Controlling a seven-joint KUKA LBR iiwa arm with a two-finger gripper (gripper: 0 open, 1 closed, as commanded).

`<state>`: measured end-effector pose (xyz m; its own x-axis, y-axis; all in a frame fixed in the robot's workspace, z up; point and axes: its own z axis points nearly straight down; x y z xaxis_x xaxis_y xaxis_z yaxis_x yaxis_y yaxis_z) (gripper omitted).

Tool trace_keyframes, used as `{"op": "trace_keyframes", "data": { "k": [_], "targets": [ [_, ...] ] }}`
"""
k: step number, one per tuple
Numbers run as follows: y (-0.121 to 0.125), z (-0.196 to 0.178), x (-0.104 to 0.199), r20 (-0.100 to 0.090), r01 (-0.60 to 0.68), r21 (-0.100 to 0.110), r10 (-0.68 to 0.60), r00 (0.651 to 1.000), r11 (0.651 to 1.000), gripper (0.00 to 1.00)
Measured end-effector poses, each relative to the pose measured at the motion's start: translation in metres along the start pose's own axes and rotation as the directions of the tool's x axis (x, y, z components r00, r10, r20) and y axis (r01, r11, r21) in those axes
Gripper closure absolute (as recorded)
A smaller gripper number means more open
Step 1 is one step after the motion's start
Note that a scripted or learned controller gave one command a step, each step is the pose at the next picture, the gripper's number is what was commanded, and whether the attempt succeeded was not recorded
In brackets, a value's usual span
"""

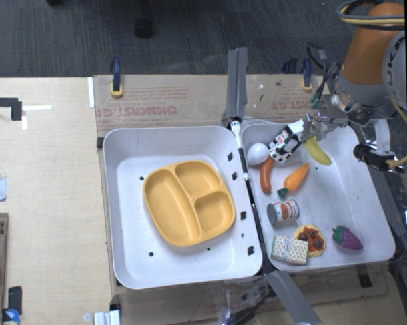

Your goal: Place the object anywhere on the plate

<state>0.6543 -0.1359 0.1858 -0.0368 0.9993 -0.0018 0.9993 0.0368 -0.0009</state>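
Two white bins (119, 215): yellow plate (189, 202) bare at left, toys unmoved right, gripper (313, 124) state indiscernible.

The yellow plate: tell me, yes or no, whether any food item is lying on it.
No. The yellow plate sits bare in the left bin, and the carrot, can and other food lie in the right bin.
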Motion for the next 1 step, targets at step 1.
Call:
{"op": "trace_keyframes", "data": {
  "k": [1],
  "targets": [
    [-0.0121, -0.0063, 0.0668, -0.001, -0.043, 0.001, 0.043, 0.999, 0.999, 1.0]
  ]
}}
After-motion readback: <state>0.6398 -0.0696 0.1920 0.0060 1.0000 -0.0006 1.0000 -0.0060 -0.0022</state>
